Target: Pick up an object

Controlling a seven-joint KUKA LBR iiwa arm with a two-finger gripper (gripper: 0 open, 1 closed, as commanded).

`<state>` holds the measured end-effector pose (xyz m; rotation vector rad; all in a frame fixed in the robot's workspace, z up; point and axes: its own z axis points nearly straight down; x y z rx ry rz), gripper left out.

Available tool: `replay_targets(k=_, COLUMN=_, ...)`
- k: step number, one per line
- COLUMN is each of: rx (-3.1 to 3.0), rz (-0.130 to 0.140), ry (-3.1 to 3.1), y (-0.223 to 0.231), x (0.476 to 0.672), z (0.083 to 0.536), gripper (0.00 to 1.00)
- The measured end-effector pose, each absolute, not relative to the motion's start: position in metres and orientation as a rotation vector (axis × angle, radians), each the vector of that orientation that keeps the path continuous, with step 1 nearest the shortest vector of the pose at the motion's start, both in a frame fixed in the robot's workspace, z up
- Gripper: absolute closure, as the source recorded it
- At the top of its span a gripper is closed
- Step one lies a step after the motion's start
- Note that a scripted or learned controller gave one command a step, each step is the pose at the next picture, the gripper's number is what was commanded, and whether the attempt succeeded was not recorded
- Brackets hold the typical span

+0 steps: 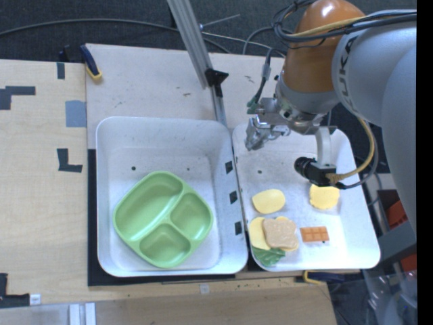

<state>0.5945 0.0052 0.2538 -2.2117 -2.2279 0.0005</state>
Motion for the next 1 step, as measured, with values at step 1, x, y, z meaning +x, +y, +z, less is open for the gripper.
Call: replay_targets(k=1, rx=-2.213, rz=0.004, ry=-2.226, y=0.0544, x=0.6018, z=0.2322, gripper=1.00)
